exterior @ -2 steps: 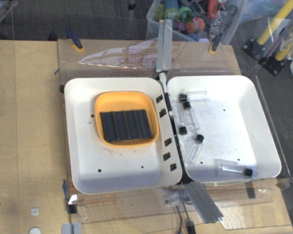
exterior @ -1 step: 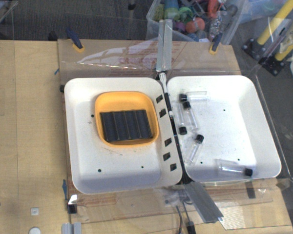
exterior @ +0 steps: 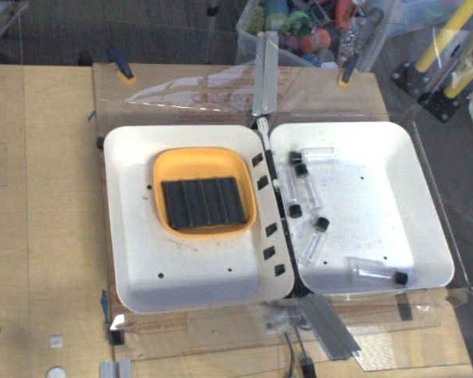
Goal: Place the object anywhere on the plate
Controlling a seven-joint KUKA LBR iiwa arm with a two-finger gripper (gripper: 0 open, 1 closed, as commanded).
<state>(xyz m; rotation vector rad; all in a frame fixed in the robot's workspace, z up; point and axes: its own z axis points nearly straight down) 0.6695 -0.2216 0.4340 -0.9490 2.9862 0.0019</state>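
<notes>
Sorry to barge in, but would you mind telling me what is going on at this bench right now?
Nothing is being handled at this moment. The left bin holds an orange plate with a dark ribbed block lying on it. The right bin holds several clear vials with black caps scattered about, one near the front edge. None of the vials is on the plate yet.

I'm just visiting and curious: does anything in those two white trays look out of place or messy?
Nothing looks damaged or spilled. Clear vials with black caps lie scattered at odd angles in the right bin; a black ridged block sits on the orange plate.
</notes>
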